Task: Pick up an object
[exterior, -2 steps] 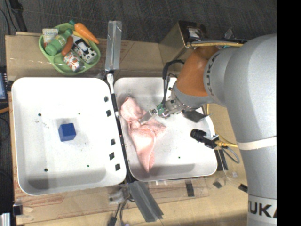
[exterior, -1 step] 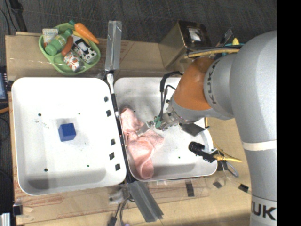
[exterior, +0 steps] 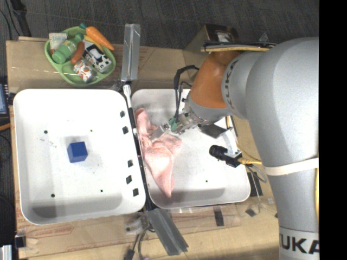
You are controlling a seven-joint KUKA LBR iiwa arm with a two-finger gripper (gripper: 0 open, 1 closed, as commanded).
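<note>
Dark floor surrounds my worktop (exterior: pixel 162 56) with two white bins. My pincer (exterior: pixel 174 124) is down in the right bin (exterior: pixel 238 191), at the pink cloth (exterior: pixel 160 156) along its left edge; I cannot tell its grip. Nothing looks lifted yet.

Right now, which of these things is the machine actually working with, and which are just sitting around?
Part of the job:
- the hand, down in the right bin
- pink cloth, lying beside the hand in that bin
- blue cube in the left bin, another thing it could pick

Just lying about:
- green bowl of toy food, outside the bins
- cardboard box behind the arm
</note>
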